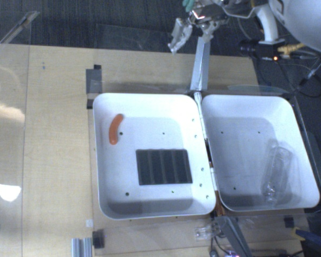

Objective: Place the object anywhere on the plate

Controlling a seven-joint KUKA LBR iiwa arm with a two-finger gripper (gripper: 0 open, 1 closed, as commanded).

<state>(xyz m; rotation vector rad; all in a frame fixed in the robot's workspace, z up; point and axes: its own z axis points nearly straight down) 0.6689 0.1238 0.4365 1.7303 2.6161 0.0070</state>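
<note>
While the orange sausage-shaped object [115, 129] lies untouched near the far left corner of the left bin [104, 197], just inside its left wall, I judge the task to be at its very start: nothing has been picked up. A dark ribbed rectangular plate [163, 166] sits flat toward the near middle of the same bin, apart from the object and to its near right; I take this to be the target. The right bin [305, 143] carries a clear plastic bottle [275, 170] lying along its right side, which plays no part. My gripper [191, 30] hangs beyond the far edge of both bins, above the dark floor and off the bench, well apart from the object. Its fingers [177, 36] look spread with a gap between them, and nothing sits in that gap. The next move, in my judgement, calls for travelling over the left bin's far left corner, aligning across the object's narrow width, and descending.
</note>
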